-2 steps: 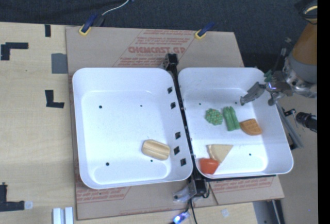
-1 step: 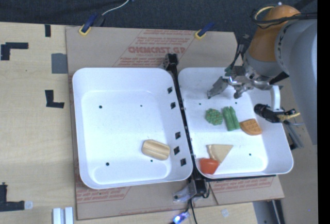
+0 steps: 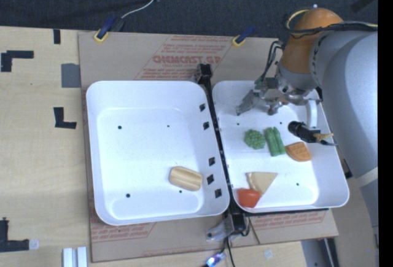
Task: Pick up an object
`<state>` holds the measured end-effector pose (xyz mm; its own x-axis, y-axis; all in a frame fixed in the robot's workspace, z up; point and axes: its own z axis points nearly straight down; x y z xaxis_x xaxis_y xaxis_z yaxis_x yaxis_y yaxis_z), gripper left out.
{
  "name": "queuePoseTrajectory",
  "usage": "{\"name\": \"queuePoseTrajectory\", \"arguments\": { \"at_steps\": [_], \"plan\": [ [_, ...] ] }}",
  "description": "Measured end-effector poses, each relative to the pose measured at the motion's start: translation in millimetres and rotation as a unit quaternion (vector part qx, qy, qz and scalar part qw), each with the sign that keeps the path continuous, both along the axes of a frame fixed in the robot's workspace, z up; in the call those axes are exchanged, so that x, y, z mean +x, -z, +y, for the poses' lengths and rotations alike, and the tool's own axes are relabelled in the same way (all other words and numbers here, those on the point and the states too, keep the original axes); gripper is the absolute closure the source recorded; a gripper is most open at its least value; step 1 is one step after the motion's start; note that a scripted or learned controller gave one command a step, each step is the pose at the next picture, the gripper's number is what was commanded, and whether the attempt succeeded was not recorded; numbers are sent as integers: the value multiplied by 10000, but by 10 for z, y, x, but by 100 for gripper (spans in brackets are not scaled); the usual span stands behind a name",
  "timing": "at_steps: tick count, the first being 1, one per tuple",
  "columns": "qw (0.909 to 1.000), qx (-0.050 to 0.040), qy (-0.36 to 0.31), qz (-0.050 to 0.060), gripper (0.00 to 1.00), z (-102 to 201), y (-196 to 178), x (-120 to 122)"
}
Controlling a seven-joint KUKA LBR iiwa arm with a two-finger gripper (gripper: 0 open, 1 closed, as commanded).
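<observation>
The gripper (image 3: 258, 106) hangs over the far part of the right bin (image 3: 328, 198), above bare white floor, with its fingers (image 3: 244, 106) spread apart and nothing between them. The things to pick lie nearer the camera. Just beyond the fingers sit a green broccoli piece (image 3: 254, 139) and a green pickle (image 3: 274, 141), close beside each other, with an orange slice (image 3: 298, 151) just to the right of the pickle. Nearer the front rim a pale cheese wedge (image 3: 262, 181) touches a red tomato (image 3: 248, 197). The left bin (image 3: 98, 137) holds a tan bread roll (image 3: 185, 178) near its front right corner. Both bins rest on a cardboard sheet (image 3: 178, 60) on the desk (image 3: 37, 155).
</observation>
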<state>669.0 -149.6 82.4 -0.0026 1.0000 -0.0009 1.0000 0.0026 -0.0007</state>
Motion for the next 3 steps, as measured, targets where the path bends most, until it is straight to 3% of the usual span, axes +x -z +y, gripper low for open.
{"name": "queuePoseTrajectory", "arguments": {
  "at_steps": [1, 2, 3],
  "plan": [
    [10000, -17, 50, 16, 0, -806, -132, -613],
    [10000, -4, 10, 5, 100, -740, -223, -579],
    [10000, 3, -20, -36, 100, -170, -1021, -252]
  ]
}}
